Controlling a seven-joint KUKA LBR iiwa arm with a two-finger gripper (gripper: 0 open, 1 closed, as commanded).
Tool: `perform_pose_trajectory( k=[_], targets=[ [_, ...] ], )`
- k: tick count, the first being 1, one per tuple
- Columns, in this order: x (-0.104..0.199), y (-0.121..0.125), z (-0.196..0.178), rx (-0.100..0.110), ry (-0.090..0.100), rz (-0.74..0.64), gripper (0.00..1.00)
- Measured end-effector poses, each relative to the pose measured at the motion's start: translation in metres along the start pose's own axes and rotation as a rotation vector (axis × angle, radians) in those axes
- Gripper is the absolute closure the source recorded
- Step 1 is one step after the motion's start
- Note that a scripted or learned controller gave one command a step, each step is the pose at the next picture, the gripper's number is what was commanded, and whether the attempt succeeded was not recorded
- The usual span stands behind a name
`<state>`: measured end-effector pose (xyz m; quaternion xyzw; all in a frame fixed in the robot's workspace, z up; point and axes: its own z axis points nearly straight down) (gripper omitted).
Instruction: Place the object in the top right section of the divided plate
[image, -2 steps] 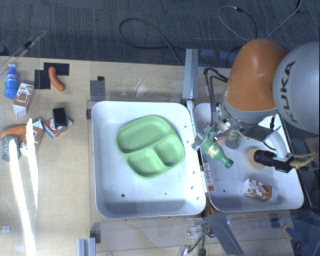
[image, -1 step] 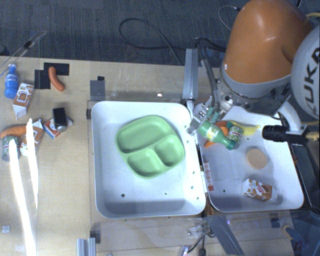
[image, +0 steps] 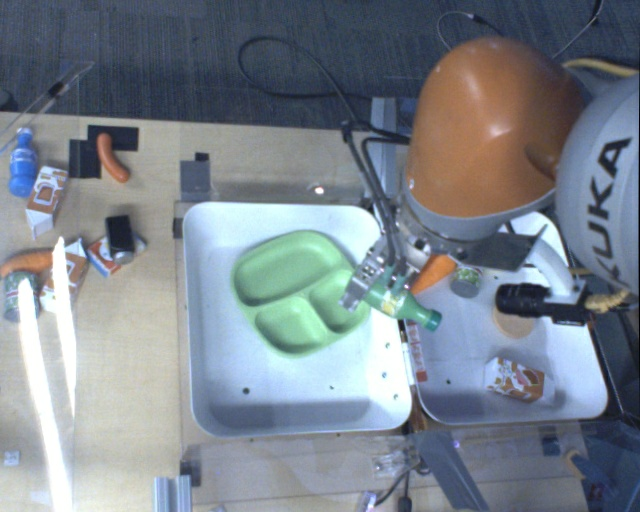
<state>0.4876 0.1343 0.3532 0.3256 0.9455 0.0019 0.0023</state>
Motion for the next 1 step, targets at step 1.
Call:
perform_pose_trajectory(
  k=[1],
  targets=[
    [0.0052,0.0045,0.1637,0.003,0.002,0.173,1.00]
  ],
)
